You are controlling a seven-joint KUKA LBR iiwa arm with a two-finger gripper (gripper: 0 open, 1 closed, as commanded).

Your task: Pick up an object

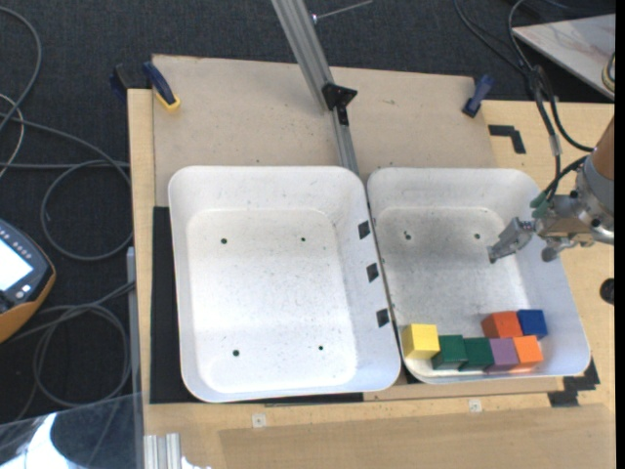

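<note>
— What is seen on the bench?

— Two white bins are seen side by side. The left bin sits in the middle of the frame. The right bin is placed just beside it, toward the right of the frame.

— Where are the things to be picked up?

— A bunch of small blocks is packed together at the lower edge of the right bin. A yellow block is found at the left end of the bunch. Next to it, two green blocks are lined up. A purple block and an orange block are set after them. Behind those, a red block and a blue block are seen. All the blocks are touching or nearly touching.

— And the arm?

— The gripper is seen at the right side of the frame, over the right part of the right bin. It is pointed to the left and a little down. It is kept well above the blocks in the frame, apart from them. Nothing is seen held in it.

— Is it spread or pressed together?

— That cannot be told.

— Anything else?

— A grey metal bar is slanted down from the top of the frame to where the two bins meet.
</note>
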